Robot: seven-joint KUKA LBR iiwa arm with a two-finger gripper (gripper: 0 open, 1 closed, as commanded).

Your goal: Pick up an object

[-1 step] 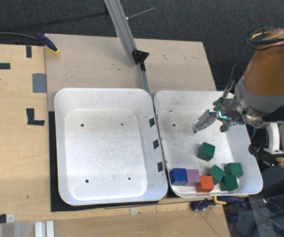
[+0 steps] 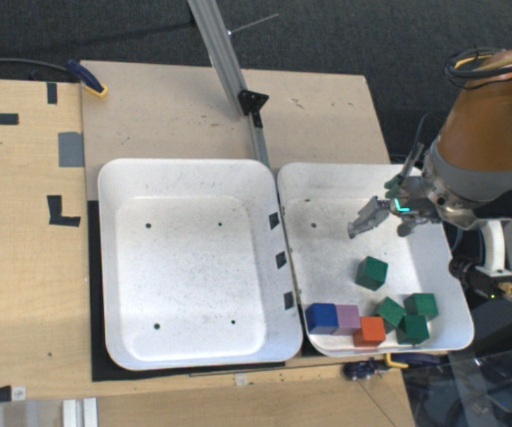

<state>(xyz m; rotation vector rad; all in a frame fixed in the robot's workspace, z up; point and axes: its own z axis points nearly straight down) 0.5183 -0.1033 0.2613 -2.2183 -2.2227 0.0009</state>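
Gripper (image 2: 382,218): fingers spread, holding nothing, above right bin (image 2: 327,185). You should target the lone green cube (image 2: 372,272), standing apart from the near-edge cluster; descend squarely over it

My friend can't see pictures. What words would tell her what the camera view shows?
A grey and orange robot arm's gripper hangs above the right bin, above a lone green block. Blue, purple, orange and more green blocks cluster at that bin's near edge, beside the left bin.
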